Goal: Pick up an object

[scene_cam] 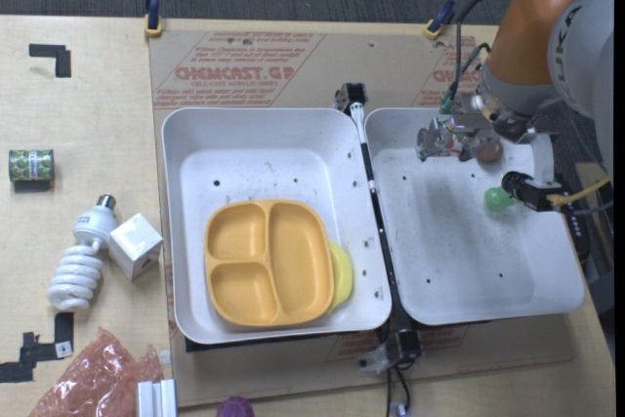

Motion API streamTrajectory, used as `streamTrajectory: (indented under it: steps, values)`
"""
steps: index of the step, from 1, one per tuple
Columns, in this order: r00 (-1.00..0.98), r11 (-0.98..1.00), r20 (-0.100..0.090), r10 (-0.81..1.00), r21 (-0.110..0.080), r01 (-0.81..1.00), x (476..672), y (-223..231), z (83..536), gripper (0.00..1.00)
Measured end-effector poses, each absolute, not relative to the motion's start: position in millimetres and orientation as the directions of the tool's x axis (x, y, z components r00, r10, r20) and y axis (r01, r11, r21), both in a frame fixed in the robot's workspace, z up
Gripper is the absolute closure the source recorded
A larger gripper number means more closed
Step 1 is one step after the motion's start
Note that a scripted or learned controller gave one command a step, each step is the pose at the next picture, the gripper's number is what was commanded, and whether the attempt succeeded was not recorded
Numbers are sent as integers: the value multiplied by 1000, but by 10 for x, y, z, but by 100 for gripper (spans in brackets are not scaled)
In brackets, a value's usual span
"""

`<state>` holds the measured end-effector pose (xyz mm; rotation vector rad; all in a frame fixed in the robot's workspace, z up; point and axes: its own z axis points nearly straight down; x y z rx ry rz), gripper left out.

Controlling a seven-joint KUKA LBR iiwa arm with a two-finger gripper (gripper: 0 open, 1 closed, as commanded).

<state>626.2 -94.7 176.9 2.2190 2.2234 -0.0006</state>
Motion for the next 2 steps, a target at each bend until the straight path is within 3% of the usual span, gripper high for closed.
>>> streamTrajectory:
  steps: [1,2]
  values:
    - [-4,4,-2,1000,2,1000,6268,-951,1868,100]
    - [-2,2,0,1000,-1,1000,5594,-545,2252,100]
